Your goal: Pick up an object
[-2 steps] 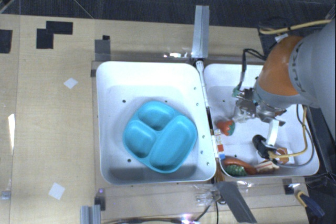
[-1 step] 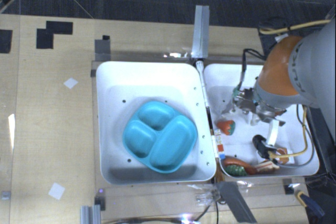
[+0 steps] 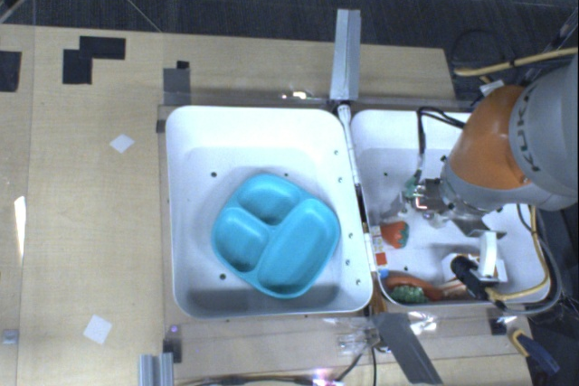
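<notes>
Gripper [image 3: 422,200] low in right bin [image 3: 398,133], red object [image 3: 394,233] at its 7 o'clock. Jaw state: cannot tell. Nothing visibly lifted; pick pending.

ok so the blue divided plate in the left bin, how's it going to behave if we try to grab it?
The blue divided plate looks like rigid moulded plastic, so probably stiff and light. Its smooth, rounded rim likely offers little grip and may slip. It lies flat and wide in the left bin, so a push should slide it, not tip or roll it.
</notes>
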Controlling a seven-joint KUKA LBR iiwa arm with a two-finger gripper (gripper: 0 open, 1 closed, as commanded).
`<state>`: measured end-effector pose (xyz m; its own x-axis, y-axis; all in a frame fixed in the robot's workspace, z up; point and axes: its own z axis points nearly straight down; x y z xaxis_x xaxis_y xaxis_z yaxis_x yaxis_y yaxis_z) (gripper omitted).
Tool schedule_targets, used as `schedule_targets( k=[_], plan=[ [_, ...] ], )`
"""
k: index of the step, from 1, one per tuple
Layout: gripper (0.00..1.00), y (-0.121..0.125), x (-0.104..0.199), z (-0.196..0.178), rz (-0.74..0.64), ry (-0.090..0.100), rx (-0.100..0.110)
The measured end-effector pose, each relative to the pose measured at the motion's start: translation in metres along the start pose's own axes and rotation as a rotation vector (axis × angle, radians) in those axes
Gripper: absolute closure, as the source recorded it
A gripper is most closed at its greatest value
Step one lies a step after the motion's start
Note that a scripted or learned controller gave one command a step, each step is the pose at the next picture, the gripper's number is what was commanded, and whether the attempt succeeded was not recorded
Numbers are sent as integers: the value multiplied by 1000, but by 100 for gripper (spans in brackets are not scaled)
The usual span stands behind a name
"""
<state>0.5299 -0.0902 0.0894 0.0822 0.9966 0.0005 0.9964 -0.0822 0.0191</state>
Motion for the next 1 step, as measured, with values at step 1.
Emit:
schedule_targets(
  k=[1],
  plan=[
    [0, -35, 1, -1, -205, -2, -3]
  ],
)
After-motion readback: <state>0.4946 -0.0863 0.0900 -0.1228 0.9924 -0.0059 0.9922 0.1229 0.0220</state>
